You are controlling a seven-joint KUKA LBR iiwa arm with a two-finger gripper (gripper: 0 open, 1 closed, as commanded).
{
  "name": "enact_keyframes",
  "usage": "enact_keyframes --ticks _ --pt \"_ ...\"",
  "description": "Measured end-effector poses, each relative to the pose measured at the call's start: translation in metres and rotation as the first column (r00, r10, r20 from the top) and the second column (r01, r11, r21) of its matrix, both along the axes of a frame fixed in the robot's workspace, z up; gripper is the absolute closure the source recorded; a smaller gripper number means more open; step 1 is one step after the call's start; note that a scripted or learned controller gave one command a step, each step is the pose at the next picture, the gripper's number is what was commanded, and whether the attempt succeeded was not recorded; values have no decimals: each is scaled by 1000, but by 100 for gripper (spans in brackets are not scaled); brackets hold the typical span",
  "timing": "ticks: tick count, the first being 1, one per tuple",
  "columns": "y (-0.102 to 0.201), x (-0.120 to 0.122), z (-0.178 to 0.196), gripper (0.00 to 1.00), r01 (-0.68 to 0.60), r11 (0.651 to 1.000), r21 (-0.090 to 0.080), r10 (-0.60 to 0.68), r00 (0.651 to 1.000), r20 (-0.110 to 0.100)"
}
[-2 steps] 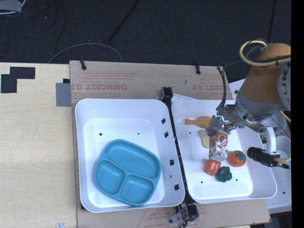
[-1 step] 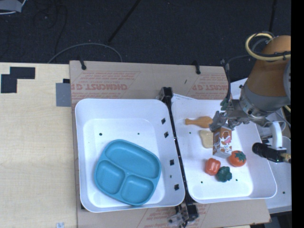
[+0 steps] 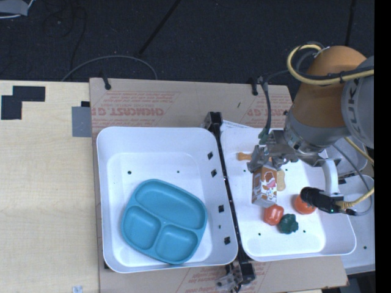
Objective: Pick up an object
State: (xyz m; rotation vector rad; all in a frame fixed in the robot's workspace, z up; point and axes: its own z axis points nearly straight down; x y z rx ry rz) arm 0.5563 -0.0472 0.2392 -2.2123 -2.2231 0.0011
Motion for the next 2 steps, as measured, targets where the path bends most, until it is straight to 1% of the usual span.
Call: enact_keyframes --ticks 1,2 --pt "51 -2 6 100 0 1000 -1 0 1000 1" --pt "109 -2 -9 100 0 1000 -2 0 1000 -2"
